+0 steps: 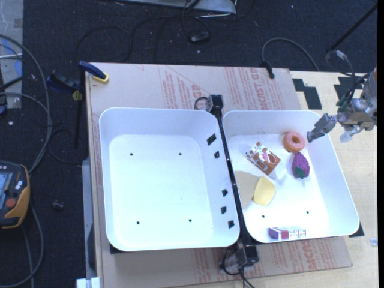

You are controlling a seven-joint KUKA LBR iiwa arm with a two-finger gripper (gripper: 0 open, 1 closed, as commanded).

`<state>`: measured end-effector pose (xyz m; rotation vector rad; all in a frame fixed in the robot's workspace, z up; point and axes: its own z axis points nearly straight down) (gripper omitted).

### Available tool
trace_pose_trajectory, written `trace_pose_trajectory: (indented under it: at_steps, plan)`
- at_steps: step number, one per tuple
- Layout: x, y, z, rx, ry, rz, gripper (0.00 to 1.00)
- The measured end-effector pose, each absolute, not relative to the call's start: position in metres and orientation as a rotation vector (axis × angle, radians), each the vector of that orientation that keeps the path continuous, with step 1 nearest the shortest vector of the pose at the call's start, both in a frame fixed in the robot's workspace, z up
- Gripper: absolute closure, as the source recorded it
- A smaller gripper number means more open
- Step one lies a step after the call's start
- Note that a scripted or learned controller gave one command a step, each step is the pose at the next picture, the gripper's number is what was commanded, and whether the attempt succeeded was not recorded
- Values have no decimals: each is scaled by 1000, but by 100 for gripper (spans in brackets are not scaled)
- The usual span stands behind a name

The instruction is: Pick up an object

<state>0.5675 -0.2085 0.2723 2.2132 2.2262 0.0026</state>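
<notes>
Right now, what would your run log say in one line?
gripper: over right bin's far right rim, holding nothing | in bin: donut, purple fruit, yellow piece | pick: not yet done

Lighting even and bright from overhead; both white bins (162, 125) near overexposed, little surface detail on their floors. Shadows soft and short, e.g. beside the yellow object (264, 192). Dark floor (54, 29) underexposed; focus moderate, slight softness and noise throughout.

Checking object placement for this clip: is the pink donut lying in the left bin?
No, the pink donut lies in the right bin, near its far edge, beside the purple object.
</notes>
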Motion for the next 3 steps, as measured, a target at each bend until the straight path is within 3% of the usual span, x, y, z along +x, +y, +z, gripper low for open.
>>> trace_pose_trajectory:
  at_steps: [1, 2, 3]
  plan:
    - [535, -210, 175, 2220, 2230, -4, 0]
    - [550, -219, 91, 2218, 2230, -3, 0]
    - [624, -218, 95, 2210, 2228, 3, 0]
